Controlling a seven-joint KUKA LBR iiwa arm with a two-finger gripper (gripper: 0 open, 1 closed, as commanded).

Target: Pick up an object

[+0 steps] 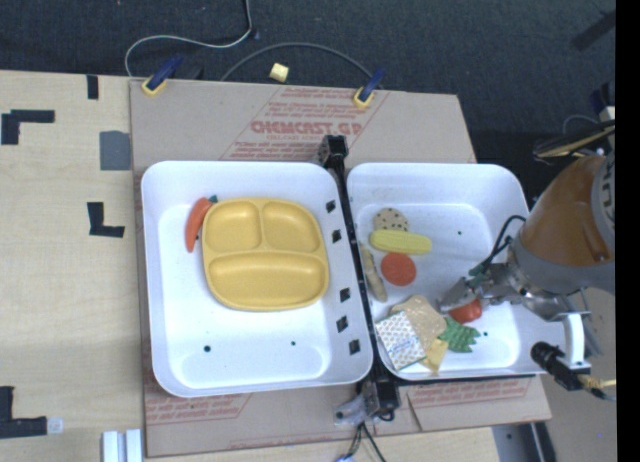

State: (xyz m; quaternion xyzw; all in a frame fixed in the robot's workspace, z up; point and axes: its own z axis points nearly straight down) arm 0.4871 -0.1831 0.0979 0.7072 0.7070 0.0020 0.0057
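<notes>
Left shallow white bin [165, 280]: yellow three-compartment plastic plate [266, 252] fills the upper middle, orange toy carrot [196, 222] just beside its left edge; bare floor along the lower part.

Right shallow white bin [440, 182]: crowded. Speckled cookie [390, 219], yellow corn cob [401, 242], red round tomato [399, 269], checked sachet [399, 340], green leafy piece [462, 336] cluster left and bottom; open floor at upper right.

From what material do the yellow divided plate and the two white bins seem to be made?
The yellow divided plate looks like moulded plastic with a matte finish: uniform colour, rounded compartment ridges. The left white bin and right white bin also look like plastic, smooth and slightly glossy, with soft rounded corners; thin metal cannot be excluded.
</notes>
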